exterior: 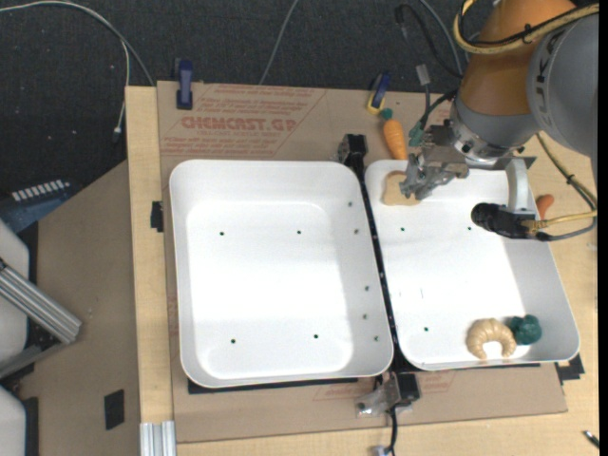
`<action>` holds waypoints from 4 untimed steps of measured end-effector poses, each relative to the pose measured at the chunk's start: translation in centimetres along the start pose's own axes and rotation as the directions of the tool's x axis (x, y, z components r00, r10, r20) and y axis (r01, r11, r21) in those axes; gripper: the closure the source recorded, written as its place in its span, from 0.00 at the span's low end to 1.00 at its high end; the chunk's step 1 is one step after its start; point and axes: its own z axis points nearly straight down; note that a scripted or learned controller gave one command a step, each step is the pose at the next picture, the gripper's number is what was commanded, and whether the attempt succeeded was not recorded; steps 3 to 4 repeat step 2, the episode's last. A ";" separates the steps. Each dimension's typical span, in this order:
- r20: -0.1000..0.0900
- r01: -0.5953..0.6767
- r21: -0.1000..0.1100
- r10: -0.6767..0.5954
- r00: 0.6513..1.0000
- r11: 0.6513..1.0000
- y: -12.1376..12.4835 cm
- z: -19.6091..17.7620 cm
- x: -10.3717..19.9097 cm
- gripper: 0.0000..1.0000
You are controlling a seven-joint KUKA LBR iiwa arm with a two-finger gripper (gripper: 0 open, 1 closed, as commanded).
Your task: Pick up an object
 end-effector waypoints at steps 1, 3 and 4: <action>0.000 0.000 0.000 0.000 1.000 1.000 -0.8 -1.1 4.8 1.00; 0.000 0.001 0.001 -0.001 1.000 1.000 -1.5 -0.7 11.0 1.00; 0.000 0.001 0.001 -0.001 1.000 1.000 -1.5 -0.7 11.0 1.00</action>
